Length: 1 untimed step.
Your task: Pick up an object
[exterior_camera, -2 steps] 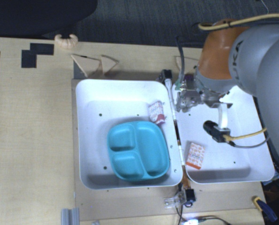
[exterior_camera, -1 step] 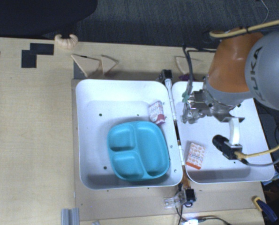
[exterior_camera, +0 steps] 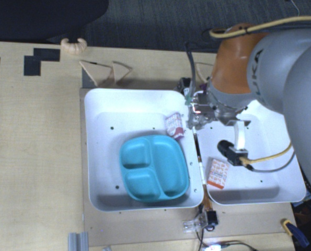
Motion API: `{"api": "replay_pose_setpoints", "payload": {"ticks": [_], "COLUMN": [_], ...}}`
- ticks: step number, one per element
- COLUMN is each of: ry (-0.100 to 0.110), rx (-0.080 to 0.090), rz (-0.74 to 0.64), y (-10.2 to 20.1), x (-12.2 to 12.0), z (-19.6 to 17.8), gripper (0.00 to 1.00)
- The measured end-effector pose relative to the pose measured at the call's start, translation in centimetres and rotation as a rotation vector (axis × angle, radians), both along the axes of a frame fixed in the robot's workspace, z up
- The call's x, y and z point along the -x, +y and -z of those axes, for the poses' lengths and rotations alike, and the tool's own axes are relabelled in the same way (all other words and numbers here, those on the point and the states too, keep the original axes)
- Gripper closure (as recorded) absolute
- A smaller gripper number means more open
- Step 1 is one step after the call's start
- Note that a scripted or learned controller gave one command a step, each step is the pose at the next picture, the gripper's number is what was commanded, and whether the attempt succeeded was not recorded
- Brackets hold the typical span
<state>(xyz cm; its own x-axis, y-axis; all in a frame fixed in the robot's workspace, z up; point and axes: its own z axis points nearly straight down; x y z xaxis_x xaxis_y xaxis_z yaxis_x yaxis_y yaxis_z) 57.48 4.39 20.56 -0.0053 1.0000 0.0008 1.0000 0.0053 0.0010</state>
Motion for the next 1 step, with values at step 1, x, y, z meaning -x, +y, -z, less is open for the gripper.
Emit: {"api": "replay_pose_setpoints", "payload": {"ticks": [1], "ry": [0.0], "rx": [0.001], "rz": [0.004], "y": [-3.33], "x": [3.83], "z": [-0.01], "gripper": [1.0]}}
